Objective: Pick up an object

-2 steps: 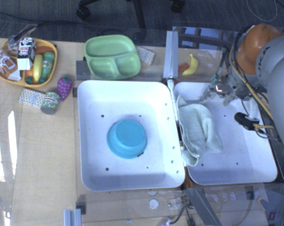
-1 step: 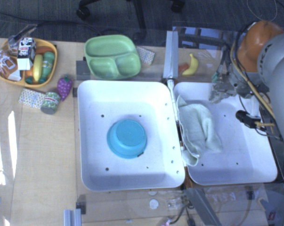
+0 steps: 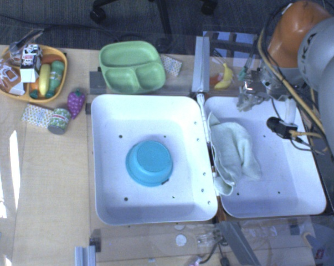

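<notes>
Pincer (image 3: pixel 250 100) above right bin's (image 3: pixel 299 204) far edge, finger state unclear, one white towel (image 3: pixel 236 151), one blue bowl (image 3: pixel 149 162).

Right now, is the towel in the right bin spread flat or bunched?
Bunched. The white towel lies crumpled in folds against the left wall of the right bin, one end curling toward the divider, not laid out flat.

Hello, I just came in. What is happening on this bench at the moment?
A grey robot arm reaches in from the right, and its gripper hangs over the far edge of the right bin. A crumpled white towel lies in that bin, against its left wall. A blue bowl sits in the left bin. I see nothing between the gripper's fingers, so no object is picked up yet.
</notes>
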Robot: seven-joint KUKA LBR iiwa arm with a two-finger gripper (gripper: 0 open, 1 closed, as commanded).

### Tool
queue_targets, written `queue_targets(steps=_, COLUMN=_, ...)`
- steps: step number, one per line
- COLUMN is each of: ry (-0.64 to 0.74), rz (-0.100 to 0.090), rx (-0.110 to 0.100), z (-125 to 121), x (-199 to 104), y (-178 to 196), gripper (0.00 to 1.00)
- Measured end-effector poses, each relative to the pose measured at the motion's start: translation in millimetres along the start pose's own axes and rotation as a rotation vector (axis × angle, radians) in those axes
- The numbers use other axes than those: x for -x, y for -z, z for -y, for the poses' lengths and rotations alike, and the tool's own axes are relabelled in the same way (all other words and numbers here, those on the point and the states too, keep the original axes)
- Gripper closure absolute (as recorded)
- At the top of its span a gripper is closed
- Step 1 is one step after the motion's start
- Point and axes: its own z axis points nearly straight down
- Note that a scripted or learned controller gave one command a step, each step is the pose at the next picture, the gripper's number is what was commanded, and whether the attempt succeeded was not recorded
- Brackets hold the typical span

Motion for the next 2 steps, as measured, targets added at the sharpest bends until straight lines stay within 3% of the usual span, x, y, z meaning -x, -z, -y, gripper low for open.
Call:
queue_targets(steps=1, ry=-0.007, rz=0.001, rx=-0.002, z=-3, x=-13, y=3, gripper=1.0)
queue_targets(steps=2, ry=0.172, rz=0.0, rx=-0.003, z=0, x=-57, y=2, gripper=1.0)
